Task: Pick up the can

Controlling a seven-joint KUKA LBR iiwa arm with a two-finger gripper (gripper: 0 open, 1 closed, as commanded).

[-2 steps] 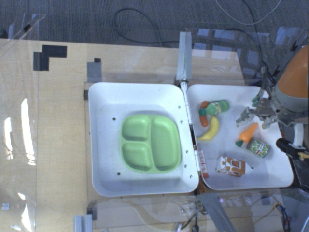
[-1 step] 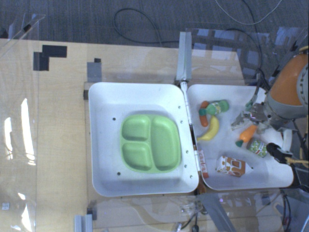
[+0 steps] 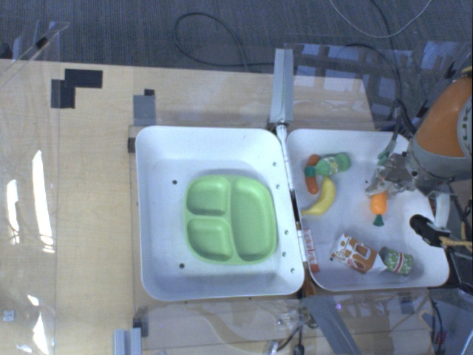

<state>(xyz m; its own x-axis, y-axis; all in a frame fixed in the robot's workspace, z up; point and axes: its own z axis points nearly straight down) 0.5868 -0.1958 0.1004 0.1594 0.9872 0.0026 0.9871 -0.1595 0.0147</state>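
Observation:
The can [image 3: 396,261] lies on its side in the front right corner of the right bin [image 3: 347,143]; it is green and white with a red end. The gripper [image 3: 383,185] hangs over the middle right of that bin, well behind the can and apart from it. Just in front of the gripper lies a small orange carrot [image 3: 378,205]. The grey arm with its orange band [image 3: 447,120] comes in from the right.
A small carton [image 3: 353,252] lies just left of the can. A banana [image 3: 322,198] and a green bottle with a red piece [image 3: 327,166] sit at the bin's left. A black fitting [image 3: 427,229] juts in behind the can. The left bin [image 3: 159,154] holds a green divided plate [image 3: 230,218].

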